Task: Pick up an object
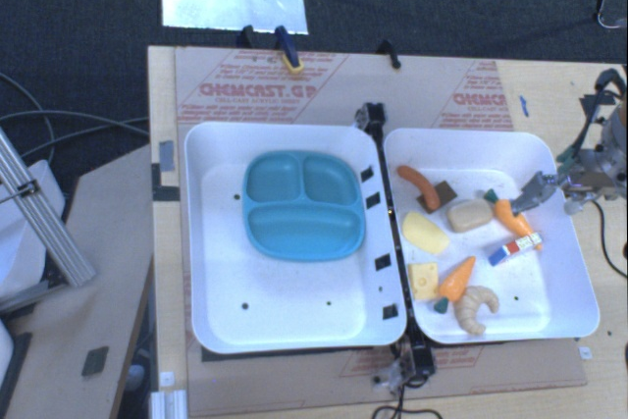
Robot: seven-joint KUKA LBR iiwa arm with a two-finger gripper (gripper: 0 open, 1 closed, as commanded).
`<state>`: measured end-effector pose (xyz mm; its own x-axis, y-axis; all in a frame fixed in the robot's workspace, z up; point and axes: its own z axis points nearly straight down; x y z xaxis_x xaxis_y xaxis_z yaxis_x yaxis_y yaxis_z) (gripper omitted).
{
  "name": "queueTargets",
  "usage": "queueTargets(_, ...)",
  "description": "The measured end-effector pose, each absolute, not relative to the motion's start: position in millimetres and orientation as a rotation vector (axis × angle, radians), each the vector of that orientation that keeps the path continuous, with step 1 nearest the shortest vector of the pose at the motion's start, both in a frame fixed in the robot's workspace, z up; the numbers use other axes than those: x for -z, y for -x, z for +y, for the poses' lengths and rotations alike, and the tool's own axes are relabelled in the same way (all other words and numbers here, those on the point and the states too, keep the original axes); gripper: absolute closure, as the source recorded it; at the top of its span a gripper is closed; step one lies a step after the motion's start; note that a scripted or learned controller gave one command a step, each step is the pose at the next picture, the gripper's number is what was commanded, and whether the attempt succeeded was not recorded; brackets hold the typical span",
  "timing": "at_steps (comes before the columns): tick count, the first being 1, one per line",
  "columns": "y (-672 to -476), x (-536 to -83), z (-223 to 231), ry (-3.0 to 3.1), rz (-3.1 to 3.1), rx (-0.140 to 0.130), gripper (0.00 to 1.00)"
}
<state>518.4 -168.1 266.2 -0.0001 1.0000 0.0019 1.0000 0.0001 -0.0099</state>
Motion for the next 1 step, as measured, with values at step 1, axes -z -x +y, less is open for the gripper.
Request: queueTargets(1,-520.6,-272.1,-167.7,2.219,-2.226,0.001,0.00)
